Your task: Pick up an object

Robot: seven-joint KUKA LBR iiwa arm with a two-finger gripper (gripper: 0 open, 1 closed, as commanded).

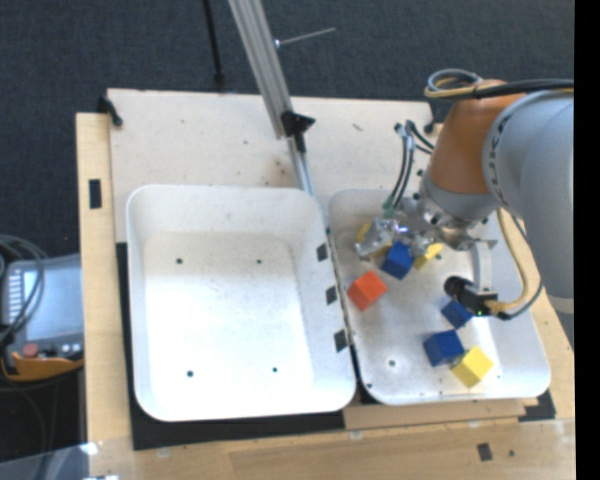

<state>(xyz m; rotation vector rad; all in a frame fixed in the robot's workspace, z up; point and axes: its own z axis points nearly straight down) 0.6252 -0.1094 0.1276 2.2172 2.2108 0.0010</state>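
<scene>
Blue block (pixel 397 260) sits between the gripper (pixel 401 249) fingers, upper part of the right bin (pixel 520 380), so the grasp looks made; next move: lift straight up, clear of the orange block (pixel 367 290).

The grey arm with the orange band (pixel 500 158) is cut off at the right. Its wrist covers the far part of the right-hand white bin (pixel 520 373). The small yellow piece (pixel 430 253) beside the wrist is partly hidden; its shape cannot be determined.
</scene>
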